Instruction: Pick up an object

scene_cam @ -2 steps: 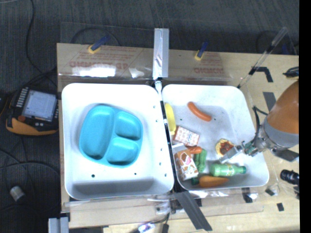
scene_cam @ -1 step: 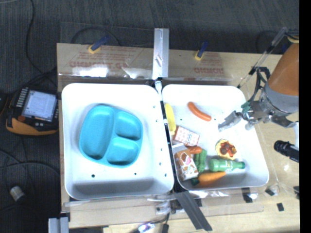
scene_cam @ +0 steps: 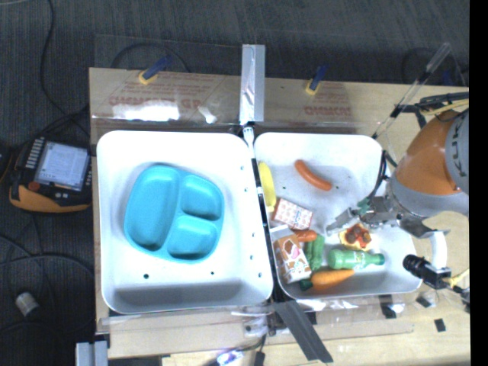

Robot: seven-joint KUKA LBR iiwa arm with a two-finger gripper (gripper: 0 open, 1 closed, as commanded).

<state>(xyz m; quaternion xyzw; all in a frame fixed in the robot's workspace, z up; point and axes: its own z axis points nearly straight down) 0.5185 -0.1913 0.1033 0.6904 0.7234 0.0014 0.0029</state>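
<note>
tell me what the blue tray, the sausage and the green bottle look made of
Blue tray: looks like moulded plastic, smooth with a soft sheen, three rounded compartments formed in one piece. Sausage: probably toy plastic or rubber, evenly orange-red with a faint gloss. Green bottle: likely plastic too, glossy, lying on its side; too small to be sure.

A blue three-compartment tray (scene_cam: pixel 175 212) lies in the left bin (scene_cam: pixel 107 227). A handheld pendant (scene_cam: pixel 52 174) lies on the carpet left of the tabletop (scene_cam: pixel 191 90), near a black cable (scene_cam: pixel 46 6).
</note>
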